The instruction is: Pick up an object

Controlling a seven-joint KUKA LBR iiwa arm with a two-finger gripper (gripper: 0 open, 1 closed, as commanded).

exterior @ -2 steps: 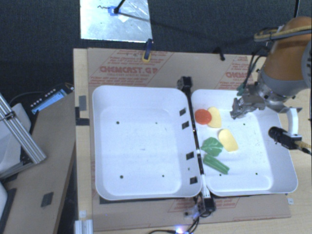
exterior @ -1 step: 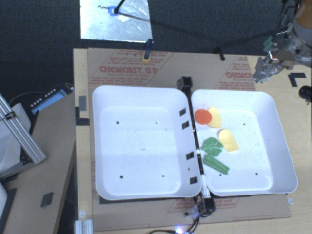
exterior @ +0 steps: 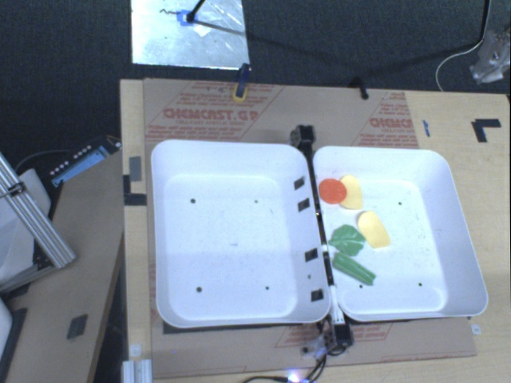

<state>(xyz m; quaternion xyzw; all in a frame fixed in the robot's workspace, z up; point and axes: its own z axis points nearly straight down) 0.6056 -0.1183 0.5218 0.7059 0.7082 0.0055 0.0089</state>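
The right bin (exterior: pixel 431 294) holds several small objects near its left wall. A round orange-red piece (exterior: pixel 332 190) lies beside a small yellow piece (exterior: pixel 351 192) that touches it. Below them sits a larger pale yellow piece (exterior: pixel 374 229). A green leaf-shaped piece (exterior: pixel 347 238) lies left of that, and a long green pod-like piece (exterior: pixel 354 269) lies below the leaf.
The left bin (exterior: pixel 172 294) adjoins the right bin along a black clipped divider (exterior: pixel 319 230). Both rest on a cardboard sheet (exterior: pixel 207 110). A shiny metal plate (exterior: pixel 190 21) lies beyond the bench, and an aluminium frame (exterior: pixel 32 222) stands at the left.
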